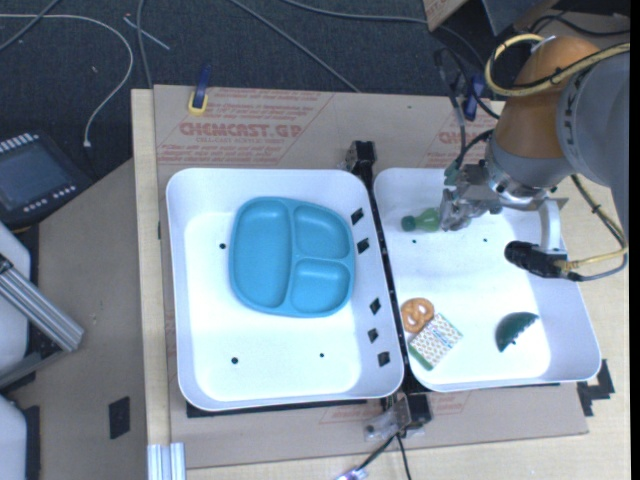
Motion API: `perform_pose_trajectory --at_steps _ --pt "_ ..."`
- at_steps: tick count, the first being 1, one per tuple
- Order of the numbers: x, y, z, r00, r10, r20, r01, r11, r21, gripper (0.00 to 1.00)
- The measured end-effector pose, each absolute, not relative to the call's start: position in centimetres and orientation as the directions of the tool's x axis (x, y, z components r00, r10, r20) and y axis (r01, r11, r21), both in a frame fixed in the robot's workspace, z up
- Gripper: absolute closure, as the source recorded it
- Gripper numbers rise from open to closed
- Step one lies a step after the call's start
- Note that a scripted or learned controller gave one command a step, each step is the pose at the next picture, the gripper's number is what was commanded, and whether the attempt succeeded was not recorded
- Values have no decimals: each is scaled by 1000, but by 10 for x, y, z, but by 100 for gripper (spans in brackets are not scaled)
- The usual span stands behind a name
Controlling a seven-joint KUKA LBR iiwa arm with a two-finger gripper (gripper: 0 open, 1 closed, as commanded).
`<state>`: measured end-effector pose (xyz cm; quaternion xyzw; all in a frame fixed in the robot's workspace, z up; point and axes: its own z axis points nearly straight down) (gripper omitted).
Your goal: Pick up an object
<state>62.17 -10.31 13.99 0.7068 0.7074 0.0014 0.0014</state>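
Right now you've got the gripper (455,211) low in the right bin (570,358), near its back-left corner; can't tell from this angle how it's set. A small green object (422,221) lies just beside the tip, on its left, maybe touching. Nearer the front: a pretzel (417,314) w/ a patterned packet (436,340) against it, and a dark green piece (516,329) well apart. A blue divided plate (292,256) sits in the left bin (200,358).

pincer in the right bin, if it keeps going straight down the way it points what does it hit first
Most likely the small green object lying right at the tip of the pincer, or the floor of the right bin beside it; depth is hard to judge here.
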Motion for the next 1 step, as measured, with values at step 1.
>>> perform_pose_trajectory --at_steps 1 --pt "626 -110 186 -1 1000 -1 1000 1 5 100"
